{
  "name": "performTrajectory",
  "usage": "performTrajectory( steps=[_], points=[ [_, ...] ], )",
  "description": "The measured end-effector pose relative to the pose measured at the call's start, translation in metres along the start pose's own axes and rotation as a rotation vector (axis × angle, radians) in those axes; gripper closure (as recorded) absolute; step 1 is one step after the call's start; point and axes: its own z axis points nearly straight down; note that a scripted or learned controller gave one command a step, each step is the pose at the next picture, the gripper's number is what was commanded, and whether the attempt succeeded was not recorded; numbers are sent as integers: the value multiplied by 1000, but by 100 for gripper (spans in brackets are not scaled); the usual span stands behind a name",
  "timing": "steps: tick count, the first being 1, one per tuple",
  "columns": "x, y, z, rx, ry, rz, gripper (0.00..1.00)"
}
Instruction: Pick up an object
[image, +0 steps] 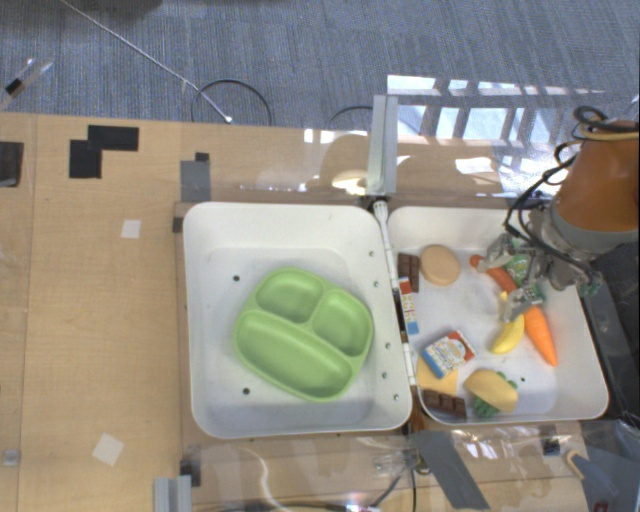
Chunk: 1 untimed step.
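Yellow banana just below the fingers, beside carrot.

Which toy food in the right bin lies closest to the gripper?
The yellow banana, just below the gripper; the orange carrot sits slightly farther right, the round bun well left.

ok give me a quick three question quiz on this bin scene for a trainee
1. True or false: the green divided plate lies in the left bin.
2. Which lies right beside the banana? A) carrot B) round bun C) green plate
3. Fill in: the gripper hovers over the ___ bin.

Key: 1 true. 2 A. 3 right.
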Motion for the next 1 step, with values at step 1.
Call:
performTrajectory(
  steps=[1],
  points=[
    [13, -5, 15, -7, 14, -144, 0]
  ],
)
